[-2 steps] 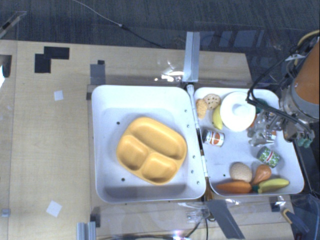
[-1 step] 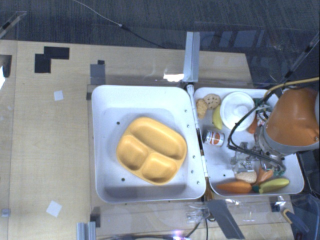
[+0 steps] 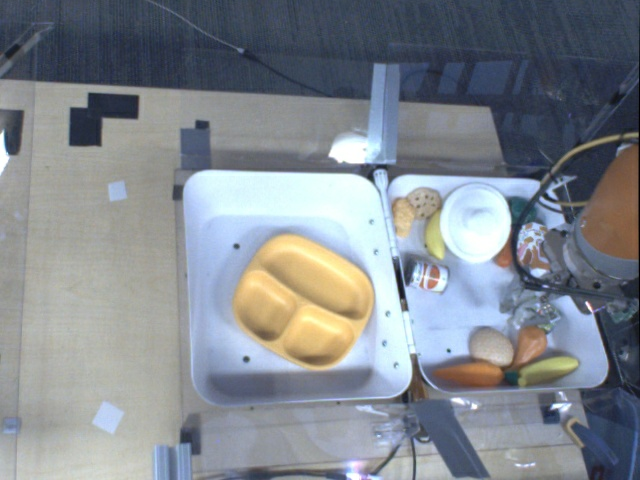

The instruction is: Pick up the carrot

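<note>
The carrot (image 3: 468,374) is a long orange piece with a green stub. It lies flat along the near wall of the right bin (image 3: 455,303). My gripper (image 3: 532,313) hangs over the right side of that bin, up and to the right of the carrot and apart from it. Directly under the gripper sits a short orange-red piece (image 3: 531,346), and I cannot tell whether the gripper touches it. The arm's orange band (image 3: 612,208) covers the bin's right wall.
Around the carrot lie a tan egg-shaped item (image 3: 491,345) and a yellow-green piece (image 3: 549,369). Farther back are a red-and-white can (image 3: 428,276), a white cup (image 3: 476,222), a banana (image 3: 435,236) and cookies (image 3: 414,208). The left bin (image 3: 210,268) holds a yellow divided tray (image 3: 302,299).
</note>
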Controlling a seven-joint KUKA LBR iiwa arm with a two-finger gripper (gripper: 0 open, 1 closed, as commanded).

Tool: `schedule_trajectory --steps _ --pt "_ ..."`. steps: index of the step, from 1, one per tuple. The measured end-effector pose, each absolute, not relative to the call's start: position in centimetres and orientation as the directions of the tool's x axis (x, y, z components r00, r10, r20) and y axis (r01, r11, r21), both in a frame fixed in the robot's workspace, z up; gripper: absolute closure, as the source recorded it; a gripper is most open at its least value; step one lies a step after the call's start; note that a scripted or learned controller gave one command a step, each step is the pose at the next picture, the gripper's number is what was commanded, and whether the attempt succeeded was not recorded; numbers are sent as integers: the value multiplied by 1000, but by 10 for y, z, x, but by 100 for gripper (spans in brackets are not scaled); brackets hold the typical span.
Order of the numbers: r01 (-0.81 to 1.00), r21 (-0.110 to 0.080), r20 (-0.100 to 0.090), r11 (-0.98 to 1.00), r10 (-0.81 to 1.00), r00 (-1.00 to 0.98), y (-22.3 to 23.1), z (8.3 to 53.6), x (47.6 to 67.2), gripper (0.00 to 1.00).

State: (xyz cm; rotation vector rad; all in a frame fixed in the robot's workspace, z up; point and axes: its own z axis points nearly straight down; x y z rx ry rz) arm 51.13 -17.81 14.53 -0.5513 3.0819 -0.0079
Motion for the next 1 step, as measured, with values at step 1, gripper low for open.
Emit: schedule_trajectory --steps 1 --pt "-382 -15 -17 924 -382 -924 -197 398 501 100"
